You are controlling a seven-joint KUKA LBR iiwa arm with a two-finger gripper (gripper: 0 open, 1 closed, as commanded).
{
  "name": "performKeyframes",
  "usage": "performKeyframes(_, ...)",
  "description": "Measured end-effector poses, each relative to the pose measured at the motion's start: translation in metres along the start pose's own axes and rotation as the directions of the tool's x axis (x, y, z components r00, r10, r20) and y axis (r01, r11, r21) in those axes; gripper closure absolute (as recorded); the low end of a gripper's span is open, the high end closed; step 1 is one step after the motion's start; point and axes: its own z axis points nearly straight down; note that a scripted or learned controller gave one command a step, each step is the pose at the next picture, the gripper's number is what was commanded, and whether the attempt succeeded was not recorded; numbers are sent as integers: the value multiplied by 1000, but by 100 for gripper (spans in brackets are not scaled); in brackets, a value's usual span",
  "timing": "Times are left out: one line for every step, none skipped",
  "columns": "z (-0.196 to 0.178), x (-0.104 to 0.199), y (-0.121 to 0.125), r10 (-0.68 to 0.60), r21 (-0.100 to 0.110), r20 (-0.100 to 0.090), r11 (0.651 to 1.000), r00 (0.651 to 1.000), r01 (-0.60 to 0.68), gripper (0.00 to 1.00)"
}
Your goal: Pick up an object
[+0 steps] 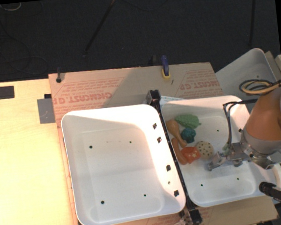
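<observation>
The right bin (pixel 225 190) holds a cluster of small objects near its left wall: an orange carrot-like piece (pixel 174 129), a green leafy piece (pixel 188 120), a teal ball (pixel 188 134), a red piece (pixel 189 155) and a beige dotted piece (pixel 204 149). My gripper (pixel 213 165) hovers low over the bin floor, just right of and below the beige piece, reaching in from the right. Nothing shows between its fingers.
The left bin (pixel 73 142) lies beside the right one, with a black divider clip strip (pixel 166 152) between them. Both rest on cardboard (pixel 108 90). Black and yellow cables (pixel 253 87) loop near the arm's orange band (pixel 267 120) at the right.
</observation>
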Motion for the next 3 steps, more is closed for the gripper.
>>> performKeyframes(-110,32,-10,-3,-5,-1,1000,1000,3,0)
performKeyframes(-260,61,-23,-4,-14,0,1000,1000,4,0)
performKeyframes(-262,61,-24,-5,4,-2,1000,1000,5,100)
